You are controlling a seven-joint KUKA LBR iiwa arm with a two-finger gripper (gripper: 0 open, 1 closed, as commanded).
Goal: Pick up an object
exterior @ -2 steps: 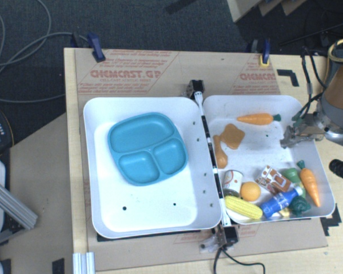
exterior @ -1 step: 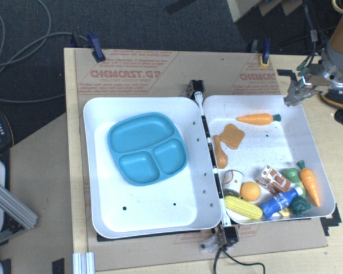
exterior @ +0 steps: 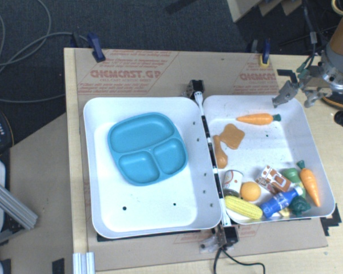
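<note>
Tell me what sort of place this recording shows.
Most likely a robotics lab test bench, not a home: two white bins clamped to a board, toy food such as a carrot and corn, loose cables on the dark floor, and the gripper nearby.

The arm (exterior: pixel 338 56) is cut off by the right edge — toys (exterior: pixel 274 196) overlap.

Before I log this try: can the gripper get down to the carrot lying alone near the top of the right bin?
Probably yes. The gripper sits at the right bin's upper corner, and the carrot lies alone with bare floor around it.
</note>
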